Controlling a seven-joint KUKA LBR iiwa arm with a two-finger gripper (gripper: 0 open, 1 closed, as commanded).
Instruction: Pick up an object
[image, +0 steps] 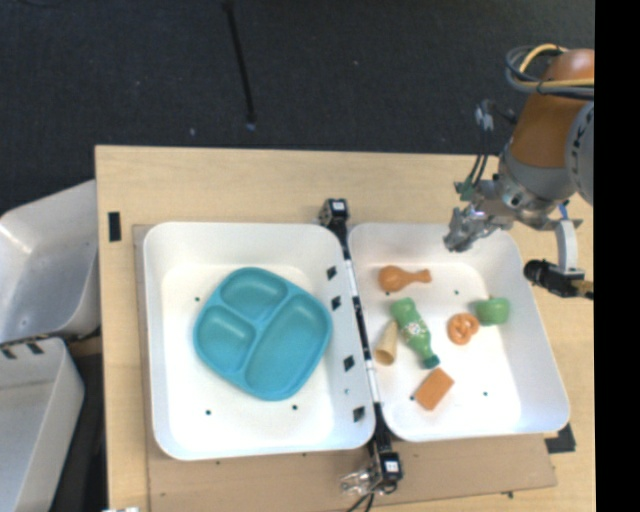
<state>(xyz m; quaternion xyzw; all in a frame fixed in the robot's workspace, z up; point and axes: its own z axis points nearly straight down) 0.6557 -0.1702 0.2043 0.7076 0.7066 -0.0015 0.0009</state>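
Observation:
The right bin (500, 400) holds several small toys. An orange chicken drumstick (402, 277) lies near its back left. A green bottle (413, 332) lies in the middle, with a beige cone (386, 343) to its left. An orange pretzel-like piece (462, 327) and a small green piece (492, 311) lie to the right. An orange wedge (434, 389) sits toward the front. My gripper (462, 236) hangs over the bin's back edge, above and right of the drumstick, with nothing visibly held.
The left bin (170, 420) contains a blue divided plate (262, 332). A black clamp (334, 211) sits at the back of the rim between the bins, and cables (365, 482) lie at its front. A white object (40, 270) stands left of the bench.

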